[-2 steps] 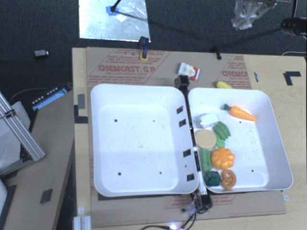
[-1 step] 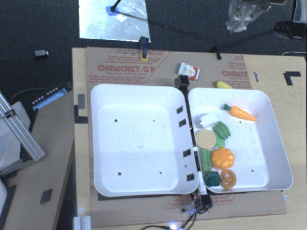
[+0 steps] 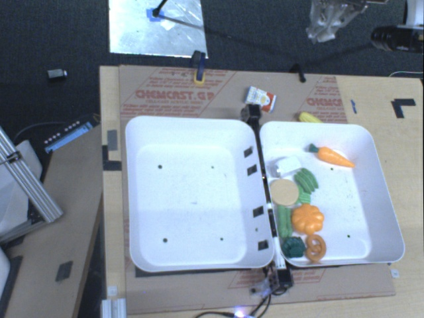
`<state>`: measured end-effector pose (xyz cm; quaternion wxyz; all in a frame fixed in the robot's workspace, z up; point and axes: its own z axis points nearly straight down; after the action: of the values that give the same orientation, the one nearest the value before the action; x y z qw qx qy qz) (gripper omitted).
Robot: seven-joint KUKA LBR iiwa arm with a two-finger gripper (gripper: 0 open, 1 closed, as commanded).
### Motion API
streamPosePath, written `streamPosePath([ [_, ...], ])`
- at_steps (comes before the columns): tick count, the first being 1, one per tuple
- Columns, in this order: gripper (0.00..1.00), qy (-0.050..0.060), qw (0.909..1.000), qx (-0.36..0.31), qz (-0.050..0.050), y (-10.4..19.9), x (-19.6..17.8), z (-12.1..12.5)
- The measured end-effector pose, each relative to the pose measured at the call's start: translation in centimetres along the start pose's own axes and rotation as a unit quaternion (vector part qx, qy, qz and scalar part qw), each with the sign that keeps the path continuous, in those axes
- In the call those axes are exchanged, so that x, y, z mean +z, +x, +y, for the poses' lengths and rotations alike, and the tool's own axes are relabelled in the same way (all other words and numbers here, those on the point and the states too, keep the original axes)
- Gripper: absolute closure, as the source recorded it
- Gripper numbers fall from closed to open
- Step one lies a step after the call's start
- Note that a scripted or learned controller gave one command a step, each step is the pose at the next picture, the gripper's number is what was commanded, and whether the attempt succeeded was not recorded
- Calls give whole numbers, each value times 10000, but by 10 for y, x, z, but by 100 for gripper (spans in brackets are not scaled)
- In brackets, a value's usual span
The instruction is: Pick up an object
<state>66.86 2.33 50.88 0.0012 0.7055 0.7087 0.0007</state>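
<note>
The left bin point(image 3: 192, 197) is passed over; the toys are crowded along the left wall of the right bin point(image 3: 371, 177), with only the carrot point(image 3: 333, 156) lying apart near its back edge (the easiest target). The gripper point(image 3: 324, 25) is seen high beyond the bench's back edge with nothing held, its opening impossible to tell; a straight descent over the carrot's middle is advised.

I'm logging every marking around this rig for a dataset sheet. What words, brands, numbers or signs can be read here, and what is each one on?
"CHEMCAST GP": red print on the brown protective sheet behind the left bin.
"CHEMCAST": the same red print, partly cut off, behind the right bin.
Small orange-and-white packet: its printing is too small to read.
Red print along the sheet's front edge: too blurred to read.
</note>
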Motion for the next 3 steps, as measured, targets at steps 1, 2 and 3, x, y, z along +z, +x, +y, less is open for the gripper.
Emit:
streamPosePath([
  [1,100,-4,10000,2,0,5,-9,0],
  [2,100,2,10000,2,2,15,0,0],
  [3,100,0,10000,2,2,24,3,0],
])
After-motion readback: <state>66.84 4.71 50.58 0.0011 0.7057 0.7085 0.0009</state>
